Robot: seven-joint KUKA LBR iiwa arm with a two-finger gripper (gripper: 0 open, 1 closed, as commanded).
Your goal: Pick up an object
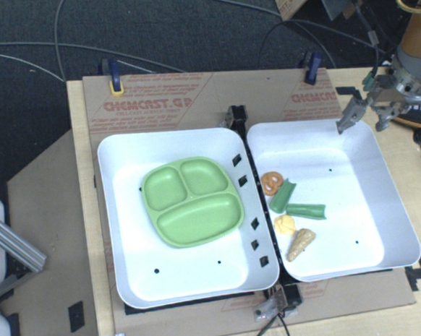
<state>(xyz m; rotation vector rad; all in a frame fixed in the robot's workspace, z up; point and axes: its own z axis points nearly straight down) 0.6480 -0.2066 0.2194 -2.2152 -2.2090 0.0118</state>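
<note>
While the tool (364,115) hangs open over the far right corner, the food lies untouched in the right bin (362,246).

Left bin (131,271): one green plate (192,201) with three compartments, near the middle. Right bin: five small things clustered by the left wall, namely an orange ring (272,183), a green pod (282,196) touching it, a second pod (306,210) just beside, a yellow piece (284,224) and a tan cone (301,244) nearest the camera. Both bins sit side by side on the worktop (83,210). The tool's fingers are spread, nothing between them.
</note>
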